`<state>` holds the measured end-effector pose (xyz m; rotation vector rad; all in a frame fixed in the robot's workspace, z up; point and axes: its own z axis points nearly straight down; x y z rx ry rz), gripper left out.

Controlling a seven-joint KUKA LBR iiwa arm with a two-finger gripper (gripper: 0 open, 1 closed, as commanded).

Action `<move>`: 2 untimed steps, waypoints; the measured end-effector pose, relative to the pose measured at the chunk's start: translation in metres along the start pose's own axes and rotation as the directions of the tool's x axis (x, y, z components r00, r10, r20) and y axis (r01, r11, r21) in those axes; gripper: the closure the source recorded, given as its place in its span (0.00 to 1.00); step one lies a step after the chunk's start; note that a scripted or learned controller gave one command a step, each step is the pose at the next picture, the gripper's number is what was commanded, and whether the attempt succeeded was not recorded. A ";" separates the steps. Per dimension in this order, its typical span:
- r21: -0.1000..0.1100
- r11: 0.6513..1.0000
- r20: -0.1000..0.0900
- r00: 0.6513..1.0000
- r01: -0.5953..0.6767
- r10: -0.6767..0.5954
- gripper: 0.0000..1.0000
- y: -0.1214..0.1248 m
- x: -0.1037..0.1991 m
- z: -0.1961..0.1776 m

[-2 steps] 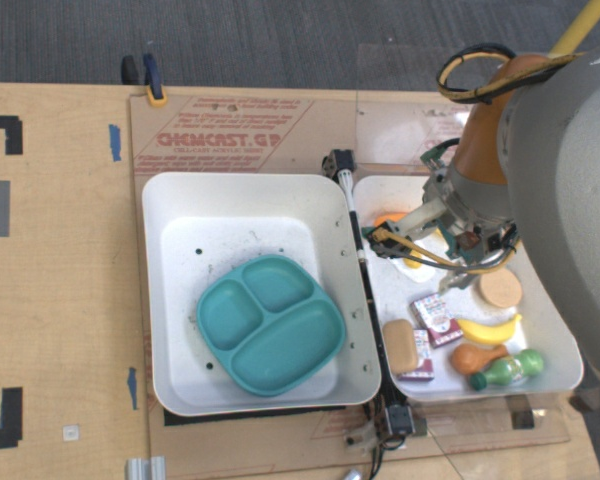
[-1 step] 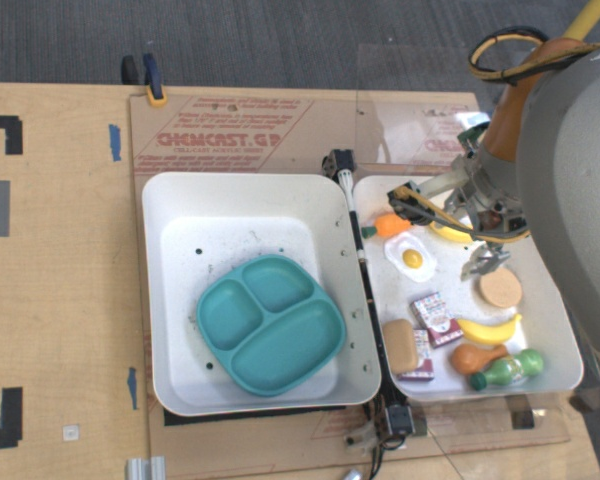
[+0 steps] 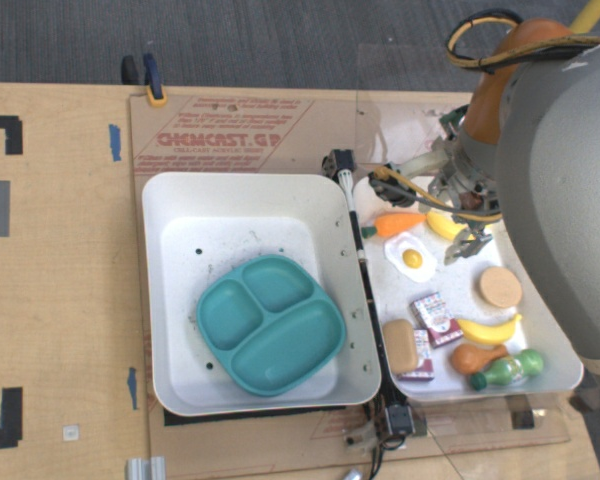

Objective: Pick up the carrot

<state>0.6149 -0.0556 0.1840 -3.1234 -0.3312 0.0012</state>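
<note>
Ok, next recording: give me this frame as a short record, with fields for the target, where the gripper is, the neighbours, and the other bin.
target: carrot, lying at the top left of the right bin, not lifted
gripper: gripper low over the right bin, right of the carrot, beside a banana
neighbours: fried egg just below the carrot; round cracker; second banana; green bottle
left bin: teal divided plate

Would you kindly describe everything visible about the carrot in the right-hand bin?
The carrot is a small orange toy, plastic-looking and smooth, lying on its side in the upper left part of the right bin, near the wall shared with the left bin. It lies roughly crosswise. The fried egg sits just below it, and a yellow banana lies at its right end. Contact with either is unclear.
</note>
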 end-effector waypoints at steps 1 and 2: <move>0.001 1.000 -0.002 1.000 0.003 -0.003 0.00 0.034 -0.015 0.088; -0.003 1.000 -0.005 1.000 -0.001 0.001 0.00 0.037 -0.003 0.095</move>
